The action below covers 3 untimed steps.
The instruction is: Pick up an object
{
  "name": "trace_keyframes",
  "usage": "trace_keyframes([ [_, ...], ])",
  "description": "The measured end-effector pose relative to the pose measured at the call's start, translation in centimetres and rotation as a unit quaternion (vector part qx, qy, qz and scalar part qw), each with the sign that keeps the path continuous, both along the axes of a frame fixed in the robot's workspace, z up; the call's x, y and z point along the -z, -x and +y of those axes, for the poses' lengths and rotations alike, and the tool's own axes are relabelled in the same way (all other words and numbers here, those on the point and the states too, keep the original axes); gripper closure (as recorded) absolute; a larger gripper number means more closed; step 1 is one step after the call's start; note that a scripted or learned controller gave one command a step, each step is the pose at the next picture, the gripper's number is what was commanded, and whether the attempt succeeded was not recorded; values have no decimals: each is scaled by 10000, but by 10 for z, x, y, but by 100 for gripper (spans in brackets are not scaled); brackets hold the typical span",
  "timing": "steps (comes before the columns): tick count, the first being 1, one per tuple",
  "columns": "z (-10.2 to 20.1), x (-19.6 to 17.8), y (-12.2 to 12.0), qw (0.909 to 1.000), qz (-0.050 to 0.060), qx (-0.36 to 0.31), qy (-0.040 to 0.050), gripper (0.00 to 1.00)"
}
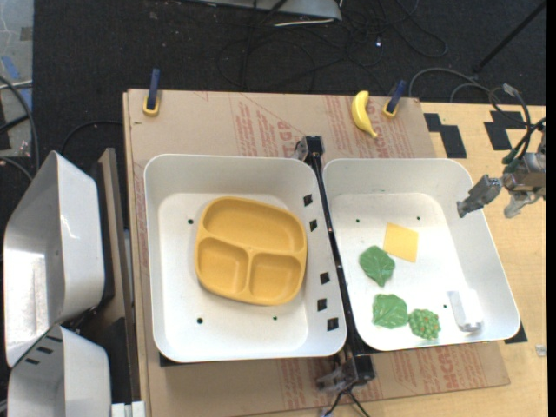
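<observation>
1. Camera view: claw (497, 195) sits at the far right edge, just over the upper right rim of the right bin (347, 176). Fingers splayed apart, nothing between them.
2. Landmark: right bin. All loose items lie on its floor, down and left of the claw, apart from it.
3. Yellow cheese slice (401, 241) is nearest the claw, near the bin's centre; flat, square, pale yellow.
4. Green leafy piece (378, 265) lies just below-left of the cheese, almost touching it; crinkled, dark green.
5. Second green leafy piece (390, 311) lies toward the bin's lower edge.
6. Green bumpy cluster (424, 323) lies just right of that, touching or nearly so.
7. Small white object (465, 310) lies in the bin's lower right corner; hard to make out against the white floor.
</observation>
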<state>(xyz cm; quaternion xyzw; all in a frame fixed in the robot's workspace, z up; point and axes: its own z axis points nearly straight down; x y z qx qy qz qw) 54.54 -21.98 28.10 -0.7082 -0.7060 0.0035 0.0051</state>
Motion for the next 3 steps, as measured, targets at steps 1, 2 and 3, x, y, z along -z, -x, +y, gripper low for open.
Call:
trace_keyframes([
  [1, 1, -7, -2, 10000, -61, -22, 14, 0],
  [2, 6, 44, -12, 10000, -44, -28, 8, 0],
  [3, 9, 88, -10, 10000, -41, -15, 7, 0],
])
